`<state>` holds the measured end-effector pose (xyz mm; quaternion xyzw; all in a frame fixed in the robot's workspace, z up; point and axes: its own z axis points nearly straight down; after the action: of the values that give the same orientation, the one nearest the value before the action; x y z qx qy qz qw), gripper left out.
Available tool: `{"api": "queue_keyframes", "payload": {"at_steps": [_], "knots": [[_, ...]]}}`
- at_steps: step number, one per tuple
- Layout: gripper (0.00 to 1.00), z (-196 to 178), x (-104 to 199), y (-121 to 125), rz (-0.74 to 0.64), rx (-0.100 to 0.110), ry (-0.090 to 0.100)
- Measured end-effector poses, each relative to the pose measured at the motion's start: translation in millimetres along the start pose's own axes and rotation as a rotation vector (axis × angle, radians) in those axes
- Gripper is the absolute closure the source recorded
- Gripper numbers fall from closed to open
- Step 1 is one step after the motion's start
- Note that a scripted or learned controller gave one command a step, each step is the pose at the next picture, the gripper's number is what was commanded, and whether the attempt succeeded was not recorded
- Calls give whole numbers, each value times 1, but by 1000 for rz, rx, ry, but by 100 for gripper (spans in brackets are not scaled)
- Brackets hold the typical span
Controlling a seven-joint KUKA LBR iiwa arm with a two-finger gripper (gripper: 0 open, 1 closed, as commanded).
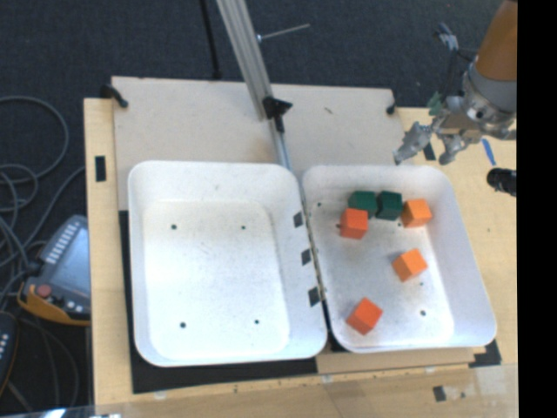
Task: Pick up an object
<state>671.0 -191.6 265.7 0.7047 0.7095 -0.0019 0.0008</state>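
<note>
The right bin (470,277) holds several small blocks. Two green blocks (375,204) lie side by side near its far wall, with an orange block (417,212) to their right and an orange-red one (353,223) just in front of them. Another orange block (409,264) lies mid-bin, and an orange-red block (365,315) sits near the front. My gripper (428,147) hangs above the bin's far right rim, beyond the blocks, its fingers spread apart with nothing between them. The orange-banded arm (498,46) rises behind it at the upper right.
The left bin (148,233) sits beside the right one, joined at a clipped divider. A slanted aluminium post (252,59) stands behind the bins. Cables and a teach pendant (57,268) lie off the bench's left side.
</note>
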Motion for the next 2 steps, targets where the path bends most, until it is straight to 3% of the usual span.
{"api": "queue_keyframes", "payload": {"at_steps": [1,2], "knots": [[0,136,23,-5,6,-14,-2],[100,125,24,-4,5,-18,1]]}}
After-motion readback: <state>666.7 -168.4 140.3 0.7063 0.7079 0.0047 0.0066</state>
